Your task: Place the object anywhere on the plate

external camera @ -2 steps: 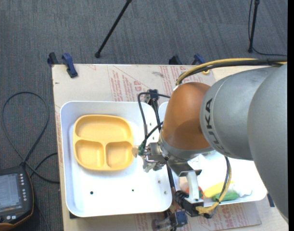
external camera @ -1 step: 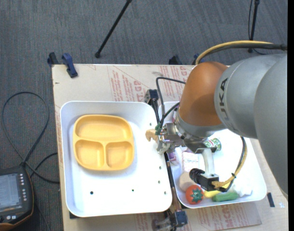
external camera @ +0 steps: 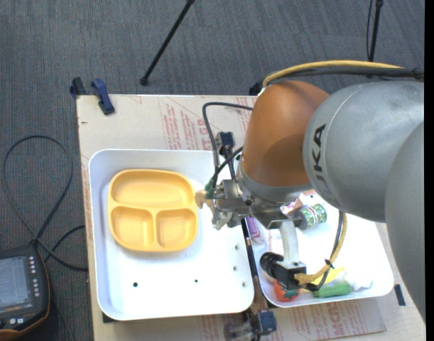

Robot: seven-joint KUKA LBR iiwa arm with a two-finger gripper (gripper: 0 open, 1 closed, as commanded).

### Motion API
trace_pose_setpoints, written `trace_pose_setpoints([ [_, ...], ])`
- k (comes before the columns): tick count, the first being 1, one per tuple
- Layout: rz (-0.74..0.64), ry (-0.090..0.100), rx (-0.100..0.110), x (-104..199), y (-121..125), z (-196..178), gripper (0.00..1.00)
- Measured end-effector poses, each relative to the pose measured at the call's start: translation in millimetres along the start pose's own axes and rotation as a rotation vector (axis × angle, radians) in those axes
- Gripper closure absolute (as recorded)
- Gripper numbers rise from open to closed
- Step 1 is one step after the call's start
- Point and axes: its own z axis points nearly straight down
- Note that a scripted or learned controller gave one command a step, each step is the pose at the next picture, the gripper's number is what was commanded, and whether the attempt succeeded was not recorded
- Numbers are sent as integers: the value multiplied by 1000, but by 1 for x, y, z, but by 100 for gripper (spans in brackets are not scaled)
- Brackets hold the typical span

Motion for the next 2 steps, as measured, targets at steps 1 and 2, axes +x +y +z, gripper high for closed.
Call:
trace_pose_setpoints([
  [1, 3, -1, 4, -43, 21, 48, 100],
  [2, -2, 0, -3, 42, 85, -60, 100],
])
